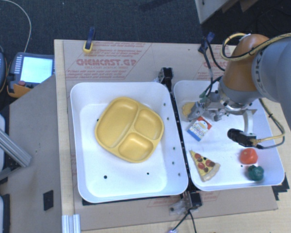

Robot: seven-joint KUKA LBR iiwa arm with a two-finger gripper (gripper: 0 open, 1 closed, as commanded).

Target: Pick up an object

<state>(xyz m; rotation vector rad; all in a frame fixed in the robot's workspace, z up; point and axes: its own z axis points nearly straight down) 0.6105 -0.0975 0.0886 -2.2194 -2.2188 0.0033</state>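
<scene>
Pizza (pixel 204 165) near right bin's (pixel 276 178) front edge; claw (pixel 208 111) low over carton (pixel 200 128), finger state indeterminable.

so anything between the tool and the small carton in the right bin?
Nothing visible. The tool is low in the right bin, just above and beside the small carton, with bare bin floor between them. The yellowish piece lies to its left, the pizza slice, tomato and green item off to the side.

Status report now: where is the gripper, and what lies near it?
Gripper low in right bin, over small carton. Nothing seen held. Pizza slice, tomato, green item lying apart. Yellow plate in left bin.
</scene>
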